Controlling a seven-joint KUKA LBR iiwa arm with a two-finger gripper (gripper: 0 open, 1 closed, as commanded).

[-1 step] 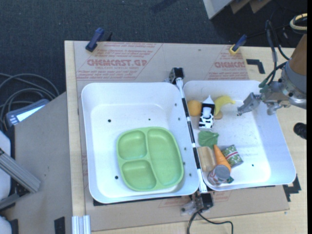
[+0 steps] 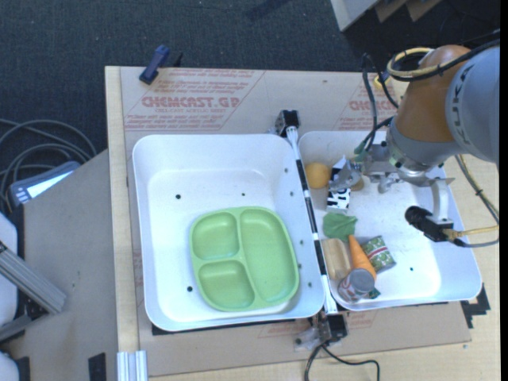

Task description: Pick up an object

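- The arm's tool [image 2: 359, 175] hangs low over the rear left part of the right bin [image 2: 452, 280]; from this slant I cannot tell how it is set or whether anything sits in it
- Just beside the tool lie a rounded yellow-orange object [image 2: 317, 175], smooth like a toy fruit, and a small block in black and white patches [image 2: 340, 197] — both near the wall shared with the left bin [image 2: 151, 213]
- Further forward along that wall: a soft-looking green leaf-shaped piece [image 2: 340, 225], a tan bread-like roll [image 2: 336, 258], an orange carrot shape [image 2: 362, 253] lying aslant, a small green packet with red print [image 2: 379, 253], too small to read, and a grey can [image 2: 356, 284] at the front corner, these crowded close together
- A black cable fitting [image 2: 427, 223] hangs off the arm over the right side of that bin
- The left bin holds a pale green plastic tray [image 2: 243, 258] with three compartments and rounded corners
- The worktop [image 2: 198, 101] is brown board printed in red with "CHEMCAST GP"; a blue clip [image 2: 154, 64] sits at its far left edge
- Black clamps [image 2: 287, 121] join the bins at the rear and front — cables lie coiled on the floor to the left
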